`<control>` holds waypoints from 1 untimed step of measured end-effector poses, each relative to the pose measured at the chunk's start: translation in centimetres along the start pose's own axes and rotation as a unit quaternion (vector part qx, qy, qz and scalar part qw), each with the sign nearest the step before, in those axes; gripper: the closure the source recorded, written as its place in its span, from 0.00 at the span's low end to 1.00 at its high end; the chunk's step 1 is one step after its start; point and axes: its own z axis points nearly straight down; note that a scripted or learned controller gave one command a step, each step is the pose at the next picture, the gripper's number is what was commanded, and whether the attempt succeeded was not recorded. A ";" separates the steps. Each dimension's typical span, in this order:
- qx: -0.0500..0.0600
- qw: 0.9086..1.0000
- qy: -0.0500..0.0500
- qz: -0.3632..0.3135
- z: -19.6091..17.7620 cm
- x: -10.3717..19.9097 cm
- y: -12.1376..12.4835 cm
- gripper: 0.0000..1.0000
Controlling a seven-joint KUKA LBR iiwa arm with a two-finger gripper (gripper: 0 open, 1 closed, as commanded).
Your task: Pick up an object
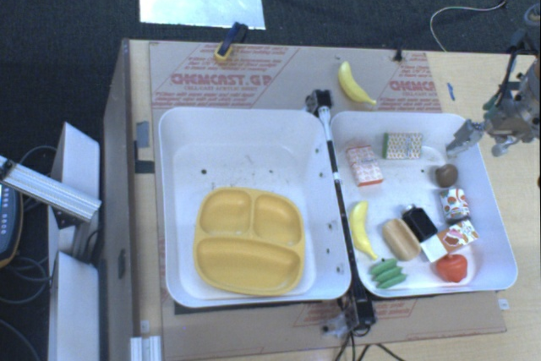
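Hovering at the right bin's (505,262) upper right rim, the claw (478,134) hung with its fingers spread apart and nothing between them — the brown ball (445,175) lay just below and left of it, untouched. Around that ball sat a green sponge block (402,145), a pink packet (365,165), a small can (455,202), a bread roll (400,238), a banana (363,229) and a red tomato (452,267). Over in the left bin (182,139) rested a yellow divided tray (249,240); another banana (354,85) lay on the tabletop (279,72).

Grey metal claw (483,135), pale fingers
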 end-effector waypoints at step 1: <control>0.002 1.000 0.001 -0.001 10.3 0.3 6.5 0.00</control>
